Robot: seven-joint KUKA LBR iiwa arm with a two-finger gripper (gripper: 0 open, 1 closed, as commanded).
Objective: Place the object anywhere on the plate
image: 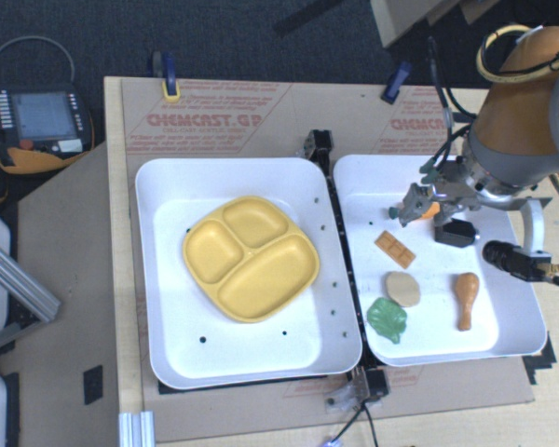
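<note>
While the grey arm [512, 147] with its orange band reaches in from the view's right, its claw [413, 207] hangs low over the far part of the shallow white right-hand bin [438, 341]. Whether the claw is apart or together cannot be told from this slant. A small orange piece [432, 210] shows just beside the claw on its right, and it cannot be told whether the claw grips it or whether it merely lies on the bin floor there. A small flat black block [455, 234] lies a little further right of the claw and slightly nearer the view's bottom. Just below the claw in the view lies a brown rectangular wafer [394, 248], tilted. Further below sits a pale beige rounded lump [402, 290], and touching that lump's lower left side is a crumpled green leafy piece [387, 318]. A brown drumstick-shaped thing [466, 298] lies down and to the right of the claw, its thick end toward the far side, apart from the others. Well to the claw's left, across the walls between the bins, the yellow three-compartment plastic plate [252, 259] lies flat in the middle of the shallow white left-hand bin [168, 343], well apart from the orange piece.
</note>
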